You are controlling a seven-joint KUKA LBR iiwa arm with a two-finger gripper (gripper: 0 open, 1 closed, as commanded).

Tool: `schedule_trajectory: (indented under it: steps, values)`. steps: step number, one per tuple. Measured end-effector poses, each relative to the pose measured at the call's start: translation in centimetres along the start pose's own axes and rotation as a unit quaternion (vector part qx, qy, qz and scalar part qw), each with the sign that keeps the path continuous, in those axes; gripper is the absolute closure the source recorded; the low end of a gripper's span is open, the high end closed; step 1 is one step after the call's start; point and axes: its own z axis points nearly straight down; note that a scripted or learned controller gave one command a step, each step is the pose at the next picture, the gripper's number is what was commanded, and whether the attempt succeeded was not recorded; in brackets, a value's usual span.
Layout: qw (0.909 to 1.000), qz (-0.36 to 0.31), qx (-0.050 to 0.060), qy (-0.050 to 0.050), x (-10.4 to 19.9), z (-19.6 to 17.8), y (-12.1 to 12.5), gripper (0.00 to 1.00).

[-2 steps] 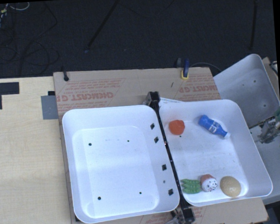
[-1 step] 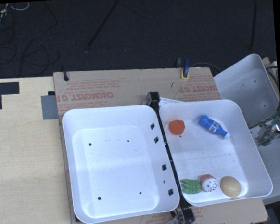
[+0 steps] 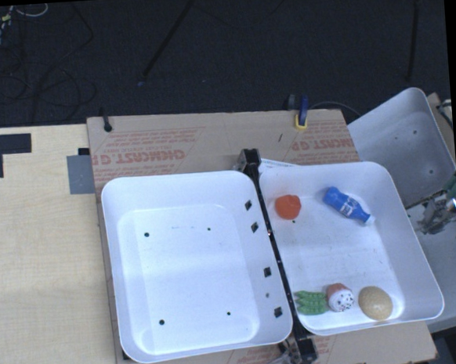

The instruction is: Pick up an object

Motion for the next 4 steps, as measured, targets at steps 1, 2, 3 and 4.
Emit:
schedule_trajectory:
  steps: [1, 2, 3, 4]
  values:
    - [1.0, 0.001, 0.0, 0.0, 0.0, 1.6, 0.0, 1.0]
    - [1.0, 0.0, 0.0, 0.0, 0.0, 0.6, 0.0, 1.0]
    - [1.0, -0.001, 0.001, 0.0, 0.0, -0.3, 0.0, 1.0]
    - [1.0, 0.001, 0.0, 0.0, 0.0, 2.1, 0.0, 1.0]
